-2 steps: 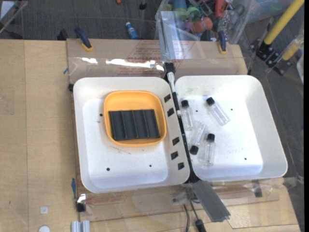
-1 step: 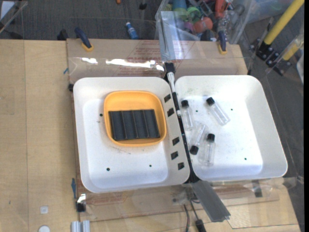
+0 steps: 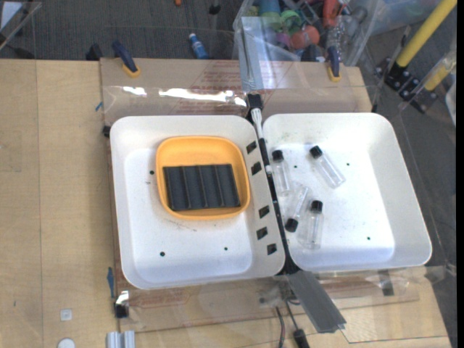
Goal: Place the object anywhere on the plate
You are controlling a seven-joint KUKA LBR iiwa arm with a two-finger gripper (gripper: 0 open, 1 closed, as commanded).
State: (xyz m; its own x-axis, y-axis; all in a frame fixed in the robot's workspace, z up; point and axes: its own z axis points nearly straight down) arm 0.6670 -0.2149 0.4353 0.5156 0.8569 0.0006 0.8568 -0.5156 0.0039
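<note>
lying in the right bin are four small clear vials with black caps, all of them down on their sides. one vial sits near the bin's left wall with its cap toward the far side. a second vial lies further right, slanted, with its cap at the upper left. a third vial lies nearer the front with its cap pointing away. the fourth vial is just beside it on the left, tilted, with its cap at the lower end, and the two look to be touching or nearly so. none of them is on the plate.

the orange plate rests in the left bin, a little toward the far side of it. a black ribbed block lies flat on the plate and covers most of its middle. a few dark specks dot both bin floors.

the two bins meet at a seam where a row of small black tabs runs front to back. both stand on a pale wooden table, with a clear sheet taped down behind them and blue clamps at its far corners. beyond that stands a clear tub of coloured toys, and a yellow pole leans at the upper right.
</note>
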